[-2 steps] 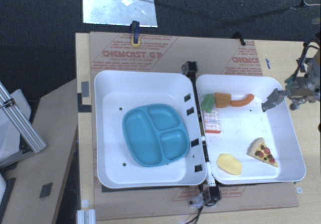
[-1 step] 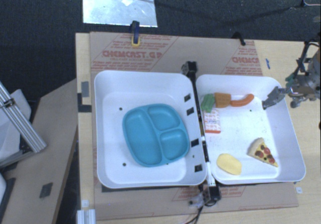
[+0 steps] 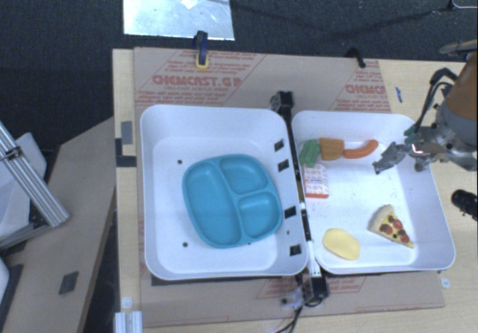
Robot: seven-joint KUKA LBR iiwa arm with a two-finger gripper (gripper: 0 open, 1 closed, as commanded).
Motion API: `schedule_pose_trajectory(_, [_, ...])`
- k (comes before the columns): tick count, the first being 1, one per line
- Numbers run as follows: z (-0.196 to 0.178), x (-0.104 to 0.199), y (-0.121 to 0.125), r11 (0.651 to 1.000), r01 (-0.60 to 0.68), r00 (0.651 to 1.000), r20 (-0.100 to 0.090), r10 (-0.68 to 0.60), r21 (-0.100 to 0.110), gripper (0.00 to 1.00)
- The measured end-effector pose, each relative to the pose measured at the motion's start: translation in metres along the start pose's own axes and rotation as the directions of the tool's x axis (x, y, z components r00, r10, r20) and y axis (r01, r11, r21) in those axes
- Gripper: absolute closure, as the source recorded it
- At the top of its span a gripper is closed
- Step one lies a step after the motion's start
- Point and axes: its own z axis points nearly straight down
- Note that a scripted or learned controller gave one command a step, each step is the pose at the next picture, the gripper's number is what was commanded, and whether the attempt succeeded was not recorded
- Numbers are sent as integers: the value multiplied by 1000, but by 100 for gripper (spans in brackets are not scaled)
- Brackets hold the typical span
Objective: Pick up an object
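The fingers of the gripper stand spread apart with nothing between them, above the right bin near its upper right corner.

Taking the right bin as the landmark, five small things lie in it. Along its upper edge are three in a row: a green piece nearest the bin's left wall, an orange-brown block touching it, and an orange sausage-like piece running on toward the gripper, its end just short of the near finger. Below the green piece, against the left wall, lies one red-and-white packet. Near the bin's lower edge sit one yellow oval piece and one pizza slice toy, apart from each other, the slice closer to the right wall.

The middle of the right bin's floor is bare white, with free room between the upper row and the lower pair. The pizza slice toy has open floor on all sides; the packet and green piece are close against the wall.

Left of the right bin, wall to wall with it, is the second white bin, holding one blue divided plate with three compartments, set toward its centre with bare floor all round.
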Motion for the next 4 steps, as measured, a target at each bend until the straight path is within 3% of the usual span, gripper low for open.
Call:
schedule_pose_trajectory(2, [87, 8, 5, 1000, -1, 1000, 0, 1, 0, 0])
schedule_pose_trajectory(3, [73, 7, 6, 1000, -1, 1000, 2, 1, -6, 100])
schedule_pose_trajectory(4, [9, 8, 9, 1000, 3, 1000, 3, -3, -10, 100])
